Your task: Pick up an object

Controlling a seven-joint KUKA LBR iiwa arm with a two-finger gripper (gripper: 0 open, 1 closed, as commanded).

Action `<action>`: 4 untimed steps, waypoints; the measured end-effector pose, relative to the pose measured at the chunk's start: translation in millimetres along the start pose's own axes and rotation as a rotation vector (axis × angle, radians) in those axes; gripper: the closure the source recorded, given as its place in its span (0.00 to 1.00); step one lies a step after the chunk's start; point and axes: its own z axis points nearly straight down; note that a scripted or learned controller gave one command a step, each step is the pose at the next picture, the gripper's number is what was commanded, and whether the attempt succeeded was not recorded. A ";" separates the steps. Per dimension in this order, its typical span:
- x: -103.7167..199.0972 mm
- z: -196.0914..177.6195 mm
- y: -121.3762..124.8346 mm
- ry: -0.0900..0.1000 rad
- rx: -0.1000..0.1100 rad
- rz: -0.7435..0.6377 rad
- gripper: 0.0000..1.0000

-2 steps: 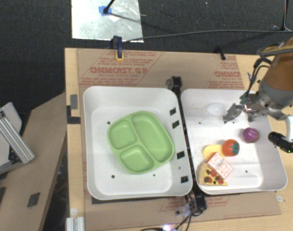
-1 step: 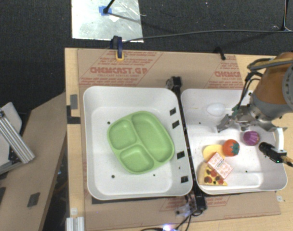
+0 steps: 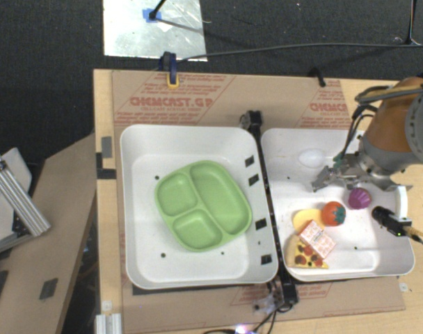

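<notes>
Gripper (image 3: 328, 178) low in the right bin (image 3: 406, 256), nothing between the fingers.

Can't really tell how wide the fingers sit from up here, just a grey metal tip over bare white floor. Closest toys: small purple piece (image 3: 359, 197) just to its right, rounded and glossy; red tomato (image 3: 333, 213) with a green top just below, touching a yellow piece (image 3: 305, 220); pink box (image 3: 316, 241) and a pizza slice (image 3: 306, 255) nearer the front wall. Over in the left bin (image 3: 138, 256), a green three-section plate (image 3: 202, 204).

Dark carpeted floor (image 3: 44, 61); a shiny metal sheet (image 3: 154, 19) on it; brown cardboard-covered bench (image 3: 197, 96)
</notes>
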 end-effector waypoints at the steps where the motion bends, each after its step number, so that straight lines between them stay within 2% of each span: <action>1: -0.1 -11.5 1.2 0.000 -0.004 0.000 1.00; 2: 4.5 -74.5 -0.3 -0.001 -0.005 -0.003 1.00; 3: 3.0 -121.0 8.2 -0.001 -0.006 -0.004 1.00; 4: 2.9 -148.0 9.5 0.000 -0.003 -0.004 1.00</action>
